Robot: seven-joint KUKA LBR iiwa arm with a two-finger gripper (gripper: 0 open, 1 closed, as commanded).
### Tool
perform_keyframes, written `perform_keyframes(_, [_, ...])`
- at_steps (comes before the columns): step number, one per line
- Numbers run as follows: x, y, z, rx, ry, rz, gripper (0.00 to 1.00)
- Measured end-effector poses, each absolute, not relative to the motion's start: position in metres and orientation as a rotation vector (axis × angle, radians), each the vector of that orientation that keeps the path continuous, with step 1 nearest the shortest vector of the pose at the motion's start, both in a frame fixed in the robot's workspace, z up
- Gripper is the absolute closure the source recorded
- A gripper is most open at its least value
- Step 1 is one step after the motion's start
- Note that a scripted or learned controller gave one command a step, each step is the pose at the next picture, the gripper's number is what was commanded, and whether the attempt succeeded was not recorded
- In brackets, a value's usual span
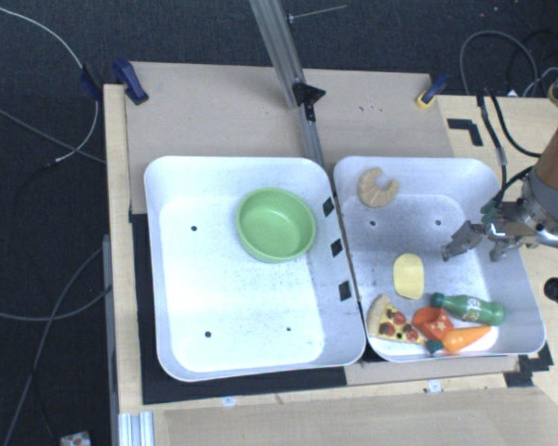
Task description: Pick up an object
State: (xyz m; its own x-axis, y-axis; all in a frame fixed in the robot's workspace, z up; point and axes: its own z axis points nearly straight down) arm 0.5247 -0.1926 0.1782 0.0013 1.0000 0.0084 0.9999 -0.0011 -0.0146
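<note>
A grey arm (553, 189) reaches in from the right over the right bin (446, 177), its end effector (478, 245) hanging above the bin's right half with its two dark fingers spread wide and nothing between them. Toy food lies in this bin: a tan croissant (378, 188) at the far left corner, a pale yellow piece (408, 275) near the middle, just left of the end effector and apart from it, and a cluster along the near wall. In that cluster a pizza slice (393, 321) sits at the left, a red pepper (431, 322) just right of it, a green bottle (469, 308) lying on its side beyond the pepper, and an orange carrot (463, 339) nearest the wall, the four crowded close together. The left bin (181, 351) carries a green bowl (276, 224), upright, toward its far right part. Both bins rest side by side on a wooden counter (214, 110), with blue clamps (130, 81) at its far left corner and another clamp (432, 89) at the far right. A metal rail (281, 40) runs down from the top toward the gap between the bins, and black cables (502, 128) trail at the far right
</note>
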Motion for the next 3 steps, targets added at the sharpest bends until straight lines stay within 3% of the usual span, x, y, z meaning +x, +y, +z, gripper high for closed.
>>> perform_keyframes(1, [0.520, -0.188, 0.133, -2.210, -2.209, 0.007, 0.00])
perform_keyframes(2, [0.523, -0.188, 0.149, -2.217, -2.215, -0.003, 1.00])
perform_keyframes(3, [0.528, -0.182, 0.213, -2.223, -2.228, -0.008, 1.00])
